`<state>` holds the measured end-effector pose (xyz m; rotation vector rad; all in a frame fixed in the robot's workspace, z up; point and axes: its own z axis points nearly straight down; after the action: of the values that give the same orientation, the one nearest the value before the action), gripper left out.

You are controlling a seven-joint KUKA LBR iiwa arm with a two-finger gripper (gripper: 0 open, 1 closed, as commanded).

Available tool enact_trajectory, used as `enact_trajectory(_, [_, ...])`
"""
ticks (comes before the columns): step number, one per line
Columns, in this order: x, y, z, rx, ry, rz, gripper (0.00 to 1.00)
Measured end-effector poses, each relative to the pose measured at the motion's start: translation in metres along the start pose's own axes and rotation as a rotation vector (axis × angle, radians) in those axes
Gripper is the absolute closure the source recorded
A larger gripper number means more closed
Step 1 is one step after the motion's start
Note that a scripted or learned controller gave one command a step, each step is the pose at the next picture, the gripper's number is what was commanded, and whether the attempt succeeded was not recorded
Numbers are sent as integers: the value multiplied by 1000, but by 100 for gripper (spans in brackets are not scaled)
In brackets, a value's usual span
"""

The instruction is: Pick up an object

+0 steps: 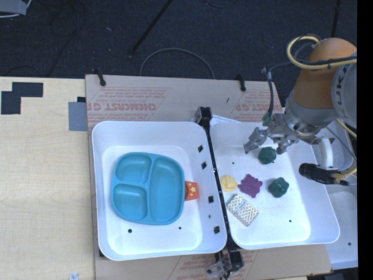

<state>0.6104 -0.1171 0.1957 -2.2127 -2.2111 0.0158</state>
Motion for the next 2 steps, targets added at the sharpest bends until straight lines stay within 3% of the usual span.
enact_trajectory(1, [0, 3, -8, -14, -1, -2, 0])
enact_trajectory(2, [-1, 7, 54, -10, -2, -1, 0])
